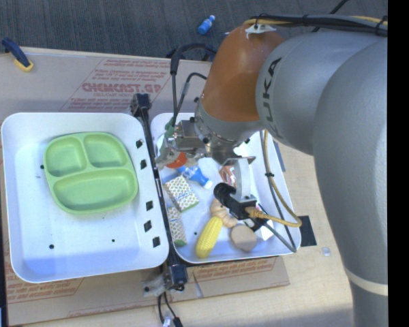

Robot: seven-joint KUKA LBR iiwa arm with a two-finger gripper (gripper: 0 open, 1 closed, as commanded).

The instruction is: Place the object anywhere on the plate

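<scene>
Reaching in with the gripper [180, 144] low over the far left corner of the right bin [191, 259], just above a small orange-red piece [178, 161], probably the object to move. Cannot tell whether open or closed. Needs a carry across to the green plate [90, 172] in the left bin [27, 237], well apart. Risks closing on the wrong thing, given the blue piece [198, 177] and patterned block [182, 195] crowding near, or clipping the bin wall beside it.

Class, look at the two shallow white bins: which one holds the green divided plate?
The left white bin holds the green three-compartment plate; the right white bin holds small items such as a yellow corn cob.
</scene>
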